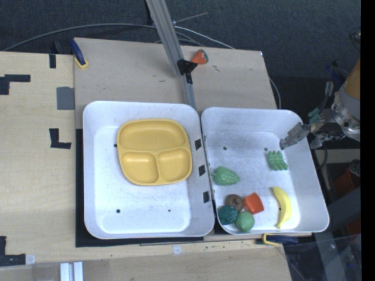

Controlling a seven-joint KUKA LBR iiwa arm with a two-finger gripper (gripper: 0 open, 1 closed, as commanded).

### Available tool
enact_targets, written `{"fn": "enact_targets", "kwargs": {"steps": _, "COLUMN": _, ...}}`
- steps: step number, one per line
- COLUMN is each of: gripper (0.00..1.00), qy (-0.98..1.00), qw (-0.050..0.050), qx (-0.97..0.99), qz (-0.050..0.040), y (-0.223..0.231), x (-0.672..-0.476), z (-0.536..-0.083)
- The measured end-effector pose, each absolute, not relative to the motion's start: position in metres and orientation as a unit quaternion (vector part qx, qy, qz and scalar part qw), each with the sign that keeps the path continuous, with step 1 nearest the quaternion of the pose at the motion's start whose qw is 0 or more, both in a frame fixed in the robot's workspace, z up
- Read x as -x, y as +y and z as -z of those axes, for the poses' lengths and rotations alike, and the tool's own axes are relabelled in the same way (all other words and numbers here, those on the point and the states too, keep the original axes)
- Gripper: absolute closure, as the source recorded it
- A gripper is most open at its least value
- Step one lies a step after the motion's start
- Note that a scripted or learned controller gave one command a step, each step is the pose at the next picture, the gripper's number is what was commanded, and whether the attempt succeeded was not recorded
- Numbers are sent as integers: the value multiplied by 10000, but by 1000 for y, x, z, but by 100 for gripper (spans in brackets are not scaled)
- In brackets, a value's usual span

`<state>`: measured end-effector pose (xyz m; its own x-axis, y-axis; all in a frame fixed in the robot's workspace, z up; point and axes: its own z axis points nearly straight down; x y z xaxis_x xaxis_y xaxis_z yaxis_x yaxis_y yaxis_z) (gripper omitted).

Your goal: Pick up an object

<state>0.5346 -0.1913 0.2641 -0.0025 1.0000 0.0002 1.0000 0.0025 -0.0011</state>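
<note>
The right bin (pixel 246 119) holds several toy foods. A green knobbly piece (pixel 276 160) lies near its right wall and a pale green leafy piece (pixel 225 175) sits near its left wall. In the front corner cluster a brown ring (pixel 235 201), an orange-red block (pixel 254 203), a teal lump (pixel 228 215) and a green ball (pixel 245 221). A yellow banana (pixel 283 206) lies at the front right. My gripper (pixel 293 137) hangs over the bin's right rim, just above and right of the knobbly piece, with nothing seen in it.
The left bin (pixel 99 174) carries a yellow three-part plate (pixel 155 151). A grey pole (pixel 167 31) with a black and orange clamp (pixel 193 60) slants in behind the bins. Cables run along the back. The arm's wrist (pixel 345 110) stands off the right side.
</note>
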Motion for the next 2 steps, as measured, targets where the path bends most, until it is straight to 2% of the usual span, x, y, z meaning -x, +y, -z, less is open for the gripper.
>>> {"fn": "enact_targets", "kwargs": {"steps": 1, "gripper": 0, "qy": -7080, "qw": 5, "qx": 7063, "qz": -3, "y": -191, "x": -535, "z": -264}}
{"fn": "enact_targets", "kwargs": {"steps": 2, "gripper": 0, "qy": -7072, "qw": 23, "qx": 7070, "qz": -21, "y": -201, "x": -536, "z": -212}}
